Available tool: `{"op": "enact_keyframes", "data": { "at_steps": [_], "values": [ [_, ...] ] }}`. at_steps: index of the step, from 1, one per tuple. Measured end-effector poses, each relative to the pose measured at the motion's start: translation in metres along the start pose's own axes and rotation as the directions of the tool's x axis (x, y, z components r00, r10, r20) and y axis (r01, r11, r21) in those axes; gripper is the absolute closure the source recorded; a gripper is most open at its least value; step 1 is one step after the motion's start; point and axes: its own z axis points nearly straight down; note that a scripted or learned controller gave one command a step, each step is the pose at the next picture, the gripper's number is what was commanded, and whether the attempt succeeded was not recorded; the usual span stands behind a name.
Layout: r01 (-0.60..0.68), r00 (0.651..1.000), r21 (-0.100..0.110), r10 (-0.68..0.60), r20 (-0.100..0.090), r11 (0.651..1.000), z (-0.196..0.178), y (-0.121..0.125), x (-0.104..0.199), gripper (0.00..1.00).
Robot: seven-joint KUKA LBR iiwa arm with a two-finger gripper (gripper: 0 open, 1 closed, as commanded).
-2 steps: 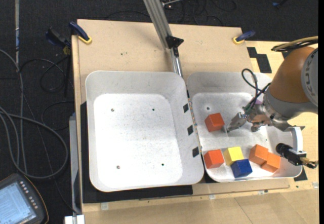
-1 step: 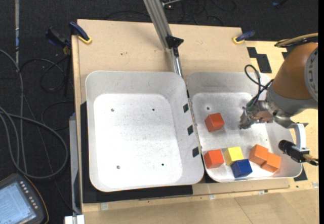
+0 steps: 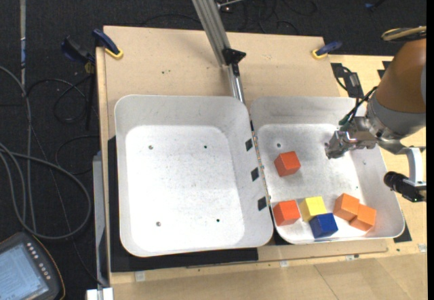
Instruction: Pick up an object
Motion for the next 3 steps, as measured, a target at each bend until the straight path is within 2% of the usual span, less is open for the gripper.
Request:
{"op": "enact_keyframes", "data": {
  "at_steps": [1, 2, 3],
  "values": [
    [0.0, 1.0, 0.0, 0.0, 0.001, 1.0, -0.046, 0.002, 0.0, 1.0],
    [0.005, 1.0, 0.003, -0.005, -0.003, 1.0, -0.058, 0.019, 0.055, 1.0],
    [0.004, 1.0, 0.005, -0.004, -0.003, 1.0, -0.05, 0.039, 0.101, 1.0]
  ]
}}
